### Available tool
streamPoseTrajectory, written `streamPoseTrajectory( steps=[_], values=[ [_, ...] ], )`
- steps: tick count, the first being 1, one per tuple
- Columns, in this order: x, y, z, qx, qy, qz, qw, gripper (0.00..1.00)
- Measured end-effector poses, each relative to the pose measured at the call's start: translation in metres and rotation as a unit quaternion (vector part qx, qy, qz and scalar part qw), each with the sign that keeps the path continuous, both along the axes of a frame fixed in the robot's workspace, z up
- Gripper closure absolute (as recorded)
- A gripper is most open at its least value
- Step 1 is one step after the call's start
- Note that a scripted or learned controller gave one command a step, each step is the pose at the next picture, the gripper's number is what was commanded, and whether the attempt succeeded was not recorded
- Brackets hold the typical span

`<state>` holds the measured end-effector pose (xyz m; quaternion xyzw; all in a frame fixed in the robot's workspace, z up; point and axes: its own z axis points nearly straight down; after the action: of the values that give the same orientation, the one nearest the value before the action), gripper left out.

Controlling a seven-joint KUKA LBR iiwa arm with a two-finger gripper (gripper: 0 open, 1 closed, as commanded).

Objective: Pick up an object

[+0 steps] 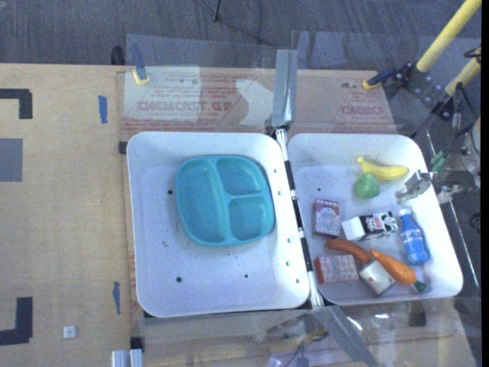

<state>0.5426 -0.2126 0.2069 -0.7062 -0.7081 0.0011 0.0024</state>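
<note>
Bins sit side by side on the wooden surface (61, 228), and I read them quickly from above. Left bin (153, 281) holds a teal divided plate (225, 199), lying flat toward the upper middle. Right bin (306, 155) has all the small stuff: a yellow banana (384, 170) near the top, a green round fruit (367, 186) just below and touching or nearly touching it, a red-and-white small box (327, 218) left of centre, a black-and-white carton (373, 225) beside it to the right, a blue bottle (413, 240) with a white cap along the right side, a red-orange sausage-like piece (348, 248) below the box, a carrot (397, 267) slanting down to the lower right, a brick-red patterned block (336, 268) at lower left, and a pale cube (377, 279) between block and carrot, touching the carrot as far as I see. Tool (416, 184) shows at the right rim of the right bin, near the banana's end and above the bottle; nothing visibly between its fingers, and I cannot tell whether they stand apart or together. All objects lie in the bin, none lifted.
</note>
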Motion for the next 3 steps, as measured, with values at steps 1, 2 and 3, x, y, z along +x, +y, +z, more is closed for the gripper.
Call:
streamPoseTrajectory(
  steps=[1, 2, 3],
  values=[
    [0.029, 0.000, -0.015, -0.0014, -0.002, 0.033, 0.9995, 0.00],
    [0.105, 0.022, -0.105, 0.0007, 0.001, 0.121, 0.9927, 0.00],
    [0.098, 0.005, -0.121, -0.0006, -0.003, 0.067, 0.9977, 0.00]
  ],
)
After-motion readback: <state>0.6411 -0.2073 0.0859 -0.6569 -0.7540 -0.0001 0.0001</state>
